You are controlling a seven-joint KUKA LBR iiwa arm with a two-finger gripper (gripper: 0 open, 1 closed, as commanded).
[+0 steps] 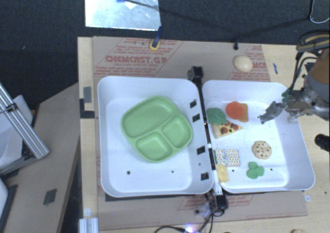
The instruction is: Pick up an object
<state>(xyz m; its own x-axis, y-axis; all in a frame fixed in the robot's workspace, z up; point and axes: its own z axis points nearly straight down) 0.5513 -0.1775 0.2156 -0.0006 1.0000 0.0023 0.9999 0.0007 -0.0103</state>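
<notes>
**Toy food in the right bin, claw poised at its far-right rim**

Gripper hangs over the right bin with nothing between its fingers; the two grey tips look slightly parted, a narrow opening at most, though at this size we cannot read the gap with confidence. We take the cookie as our landmark, since it lies nearest beneath the claw and apart from its neighbours. Up and to the left of the cookie rests the pizza slice, which touches a green leaf piece and sits just beside an orange-red piece. Left and slightly below the cookie lies a pale checked cracker, with a small yellow piece below that against the bin's left wall. Just below the cookie sits a green broccoli-like piece. Far to the cookie's left, the other bin holds a green divided plate.

We judge the cookie to be light, rigid moulded plastic, smooth and somewhat slippery, not fragile. Being a low flat disc, it offers little height to grip; we would close across its full width at the rim, fingers reaching close to the bin floor. The broccoli-like piece, standing taller, may offer an easier hold.
</notes>
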